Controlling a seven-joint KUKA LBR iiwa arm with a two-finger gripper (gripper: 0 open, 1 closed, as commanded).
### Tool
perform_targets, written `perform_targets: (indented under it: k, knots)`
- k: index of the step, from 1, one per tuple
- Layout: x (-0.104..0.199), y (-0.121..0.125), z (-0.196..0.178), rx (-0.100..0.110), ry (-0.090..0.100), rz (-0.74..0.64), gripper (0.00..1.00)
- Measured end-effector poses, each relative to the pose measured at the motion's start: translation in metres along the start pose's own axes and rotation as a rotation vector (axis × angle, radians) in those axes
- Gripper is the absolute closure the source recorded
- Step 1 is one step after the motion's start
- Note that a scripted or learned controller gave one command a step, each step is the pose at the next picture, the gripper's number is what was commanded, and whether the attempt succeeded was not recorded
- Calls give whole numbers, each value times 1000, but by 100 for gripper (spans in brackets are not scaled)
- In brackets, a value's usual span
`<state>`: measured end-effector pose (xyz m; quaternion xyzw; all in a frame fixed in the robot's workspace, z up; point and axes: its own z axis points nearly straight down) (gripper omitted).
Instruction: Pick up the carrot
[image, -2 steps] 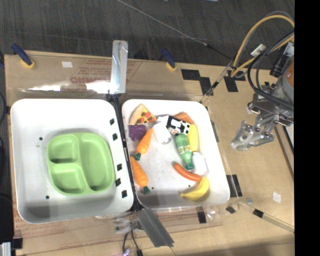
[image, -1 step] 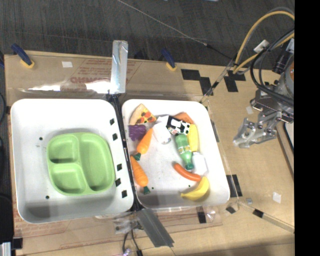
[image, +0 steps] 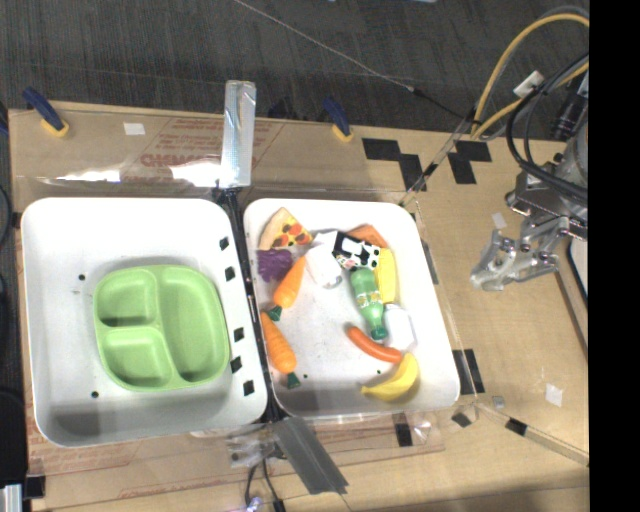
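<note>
The arm reaches in at the frame's right edge, its gripper (image: 505, 262) hanging over bare bench right of both bins, touching nothing; whether it is apart or together cannot be told. The left bin (image: 40, 300) holds a green divided tray (image: 160, 325); the right bin (image: 430, 300) holds toy food, one carrot (image: 289, 284) at its upper left, another carrot (image: 278, 346) along its left wall.

Glossy white plastic bins (image: 60, 240), matt green plastic tray (image: 160, 325), brown cardboard bench (image: 520, 350).
</note>
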<state>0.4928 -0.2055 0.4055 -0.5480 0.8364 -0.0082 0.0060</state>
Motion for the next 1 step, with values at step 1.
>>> perform_targets:
  k: [1]
  knots:
    - [-1,-1,-11,4,0,-3,100]
